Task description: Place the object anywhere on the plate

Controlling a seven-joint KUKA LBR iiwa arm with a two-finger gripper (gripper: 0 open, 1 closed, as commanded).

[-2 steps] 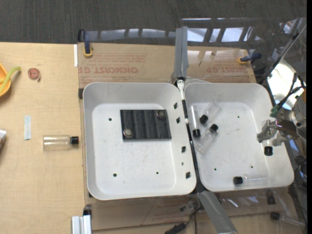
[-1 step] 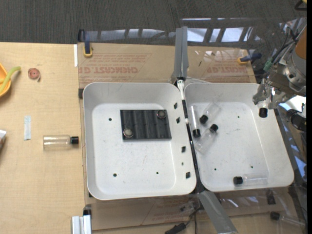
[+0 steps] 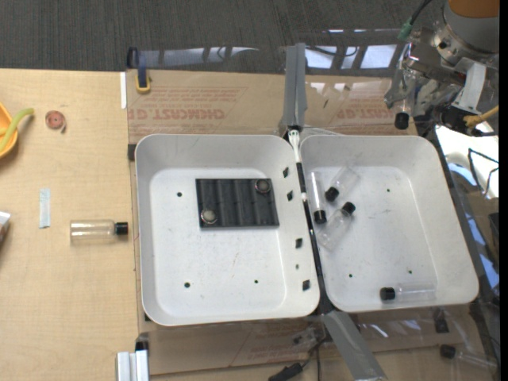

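The arm [image 3: 475, 6] comes in at the tabletop's far right corner, its orange band at the top edge, and the hand [image 3: 413, 94] hangs above the cardboard just beyond the far edge of the right bin [image 3: 444, 173]; its state cannot be told from this angle, and nothing can be made out in it. The right bin holds clear vials with black caps: three [image 3: 333, 201] lie in a loose cluster near its left wall, touching or nearly so, and one more vial [image 3: 405, 294] lies along its near edge. The left bin [image 3: 159, 213] carries a dark ribbed plate [image 3: 236, 203] lying flat, toward the far side of its floor. Two small round pieces rest on the plate, one [image 3: 263, 186] at its far right corner and one [image 3: 209, 216] at its near left corner. Left of the bins, on the bare wooden tabletop [image 3: 63, 292], another clear vial [image 3: 97, 229] lies on its side, its black cap toward the left bin.
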